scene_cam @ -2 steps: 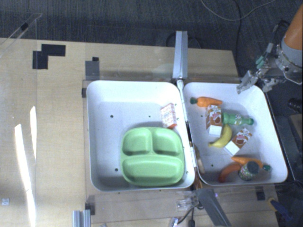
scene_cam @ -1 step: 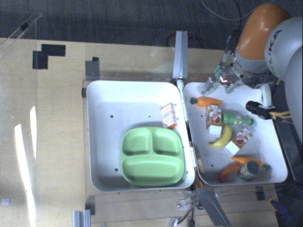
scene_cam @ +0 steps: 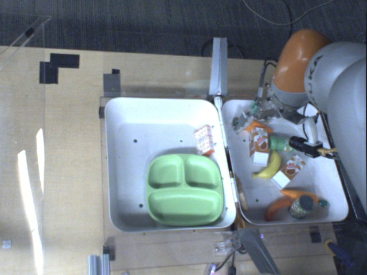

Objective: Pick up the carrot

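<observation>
While I can't tell the fingers' [scene_cam: 252,118] state, the carrot [scene_cam: 278,207] (partly behind a can [scene_cam: 302,206]) lies slanted, tip lower-left.

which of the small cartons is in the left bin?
The red-and-white carton, leaning at the left bin's right wall above the green tray. The other two cartons lie in the right bin, flanking the banana.

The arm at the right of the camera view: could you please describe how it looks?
The arm is a bulky, rounded grey body with an orange band above the wrist. Below the band sits a darker metal tool with small parts too fine to make out. A thin dark cable runs alongside the wrist.
</observation>
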### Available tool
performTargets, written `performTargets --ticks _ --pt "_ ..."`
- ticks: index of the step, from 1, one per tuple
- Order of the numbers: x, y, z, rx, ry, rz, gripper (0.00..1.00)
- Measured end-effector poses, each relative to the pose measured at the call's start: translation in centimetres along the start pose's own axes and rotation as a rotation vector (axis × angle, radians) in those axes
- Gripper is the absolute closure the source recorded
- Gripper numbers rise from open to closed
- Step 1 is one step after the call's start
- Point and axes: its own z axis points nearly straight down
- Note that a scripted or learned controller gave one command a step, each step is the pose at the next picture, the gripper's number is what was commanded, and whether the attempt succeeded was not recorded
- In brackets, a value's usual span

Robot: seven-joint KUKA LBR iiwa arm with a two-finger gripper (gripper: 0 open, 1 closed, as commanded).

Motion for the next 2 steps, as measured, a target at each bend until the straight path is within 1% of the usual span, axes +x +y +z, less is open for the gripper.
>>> performTargets --ticks 1,2 --pt "0.1 0.3 -1.2 -0.01 -0.003 -0.004 1.0" --pt "5.1 -1.6 -9.7 -0.004 0.0 0.137 1.0"
